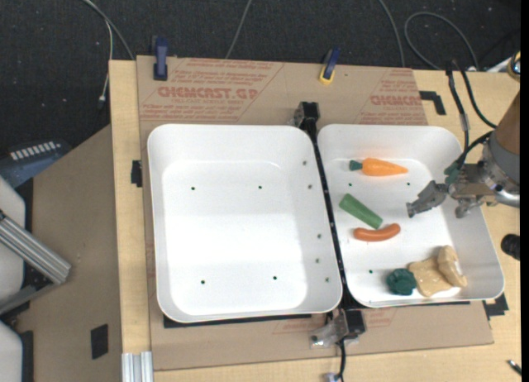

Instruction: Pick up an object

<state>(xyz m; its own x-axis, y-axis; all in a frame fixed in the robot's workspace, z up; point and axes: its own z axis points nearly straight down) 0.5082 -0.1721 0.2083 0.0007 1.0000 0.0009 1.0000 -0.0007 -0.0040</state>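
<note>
The right bin (388, 131) holds several toy foods. An orange carrot (384, 168) lies near its back, a green stick-shaped piece (361, 211) sits at the middle left, and a red-orange sausage (377, 233) lies just below that. A dark green lump (402, 281) and a tan piece (438, 272) rest side by side at the front right. My gripper (443, 202) hangs over the bin's right side, to the right of the green stick and the sausage. It is open, with nothing between its fingers.
The left bin (157, 207) stands beside the right one, their rims meeting at the centre. Both rest on a cardboard sheet (215, 87) held by clamps at the back. Black cables (459, 95) trail down to the arm at the right.
</note>
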